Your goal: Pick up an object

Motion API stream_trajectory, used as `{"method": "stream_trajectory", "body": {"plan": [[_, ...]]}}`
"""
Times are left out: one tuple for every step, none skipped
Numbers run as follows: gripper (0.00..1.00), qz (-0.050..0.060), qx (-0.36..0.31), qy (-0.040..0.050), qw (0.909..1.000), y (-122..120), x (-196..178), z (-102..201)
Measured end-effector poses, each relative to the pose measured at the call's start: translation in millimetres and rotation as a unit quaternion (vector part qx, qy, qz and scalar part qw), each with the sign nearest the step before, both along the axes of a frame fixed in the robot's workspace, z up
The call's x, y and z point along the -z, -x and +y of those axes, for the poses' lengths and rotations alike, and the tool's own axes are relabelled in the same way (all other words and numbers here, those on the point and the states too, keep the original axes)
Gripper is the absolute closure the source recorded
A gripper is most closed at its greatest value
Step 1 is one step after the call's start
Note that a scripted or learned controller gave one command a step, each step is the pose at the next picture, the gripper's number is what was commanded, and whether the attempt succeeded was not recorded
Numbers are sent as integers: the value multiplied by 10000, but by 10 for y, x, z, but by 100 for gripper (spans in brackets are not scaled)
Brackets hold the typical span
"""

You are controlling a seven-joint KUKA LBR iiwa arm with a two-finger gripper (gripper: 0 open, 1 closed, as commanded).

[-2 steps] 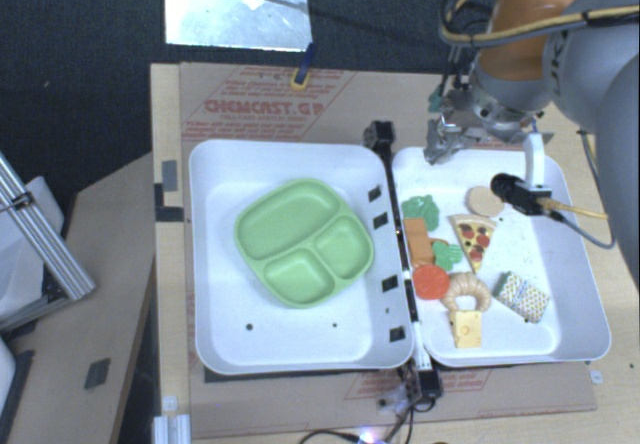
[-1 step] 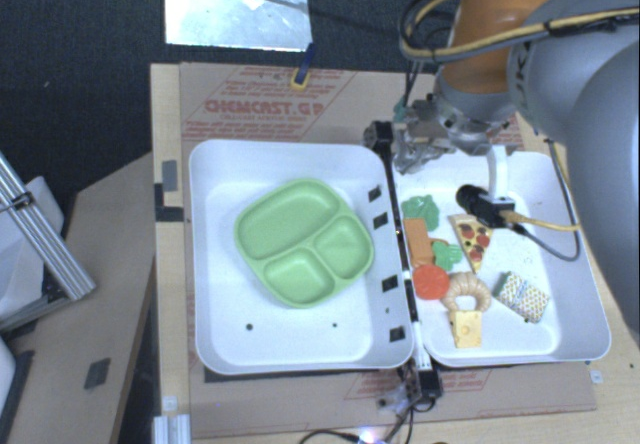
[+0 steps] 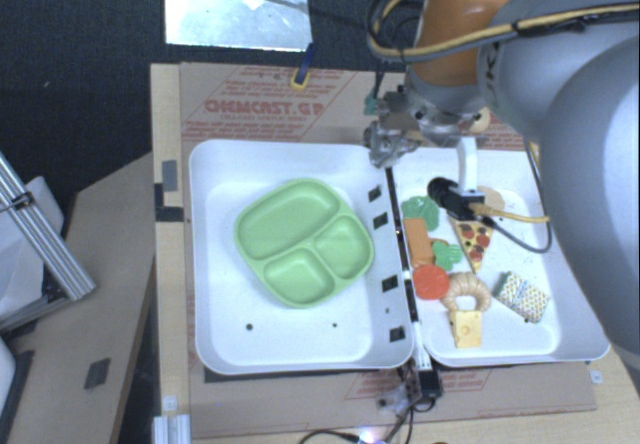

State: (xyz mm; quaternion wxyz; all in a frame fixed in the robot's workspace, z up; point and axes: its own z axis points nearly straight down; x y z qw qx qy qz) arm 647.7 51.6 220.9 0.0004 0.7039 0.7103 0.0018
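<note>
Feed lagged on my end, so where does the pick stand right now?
Nothing looks picked yet. The arm hangs over the right bin, its gripper near the divider; I can't read its grip. The toy food, including the pizza slice and tomato, lies in that bin. The green tray sits in the left bin. Grasp and lift remain.

The objects lie clustered in the right bin point(image 3: 560, 332), toward its left wall and well clear of its right edge. An orange stick-shaped piece point(image 3: 418, 240) lies lengthwise beside that wall, with a green leafy piece point(image 3: 422, 210) at its far end and another green piece point(image 3: 447, 255) just right of it. A pizza slice point(image 3: 472, 240) points toward the near edge. Nearer sit a red-orange round piece point(image 3: 431, 281), a tan pretzel-like ring point(image 3: 468, 292), a yellow wedge point(image 3: 466, 328) and a speckled wrapped block point(image 3: 524, 296), tilted.
</note>
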Motion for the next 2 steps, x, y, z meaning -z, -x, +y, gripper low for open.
{"method": "stream_trajectory", "body": {"plan": [[100,7,34,11,10000,29,34,-41],[100,5,38,6,10000,126,-129,-87]]}}
